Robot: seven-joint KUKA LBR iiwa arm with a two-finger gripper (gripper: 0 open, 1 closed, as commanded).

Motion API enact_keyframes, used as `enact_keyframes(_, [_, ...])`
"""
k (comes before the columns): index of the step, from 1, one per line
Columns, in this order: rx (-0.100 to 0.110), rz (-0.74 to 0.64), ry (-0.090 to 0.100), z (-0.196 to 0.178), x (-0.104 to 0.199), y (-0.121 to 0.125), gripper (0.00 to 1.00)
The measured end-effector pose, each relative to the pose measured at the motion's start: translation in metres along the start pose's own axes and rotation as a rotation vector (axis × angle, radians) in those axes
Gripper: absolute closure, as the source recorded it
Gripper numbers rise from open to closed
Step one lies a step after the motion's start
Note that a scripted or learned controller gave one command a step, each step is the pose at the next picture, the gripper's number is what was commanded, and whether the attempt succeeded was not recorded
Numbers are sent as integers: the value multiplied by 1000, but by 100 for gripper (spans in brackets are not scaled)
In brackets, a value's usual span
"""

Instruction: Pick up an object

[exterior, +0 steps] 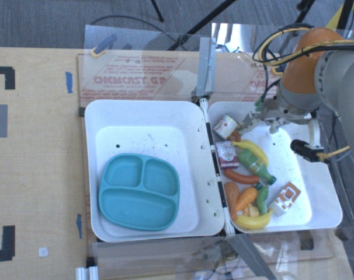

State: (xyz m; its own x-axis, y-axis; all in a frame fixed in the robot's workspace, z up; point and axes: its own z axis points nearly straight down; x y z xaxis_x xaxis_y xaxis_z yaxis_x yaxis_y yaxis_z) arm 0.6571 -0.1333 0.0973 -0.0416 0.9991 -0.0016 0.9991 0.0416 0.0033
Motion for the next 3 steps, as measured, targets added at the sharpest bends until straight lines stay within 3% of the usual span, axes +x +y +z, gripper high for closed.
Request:
enact_keyframes(1, [-1, -198, -1, 10, 25, -56, 0])
enact_keyframes(2, [-7, -197, -2, -1, 25, -55, 100])
enact_keyframes(3, [0, -145, 0, -128, 27, -44, 100])
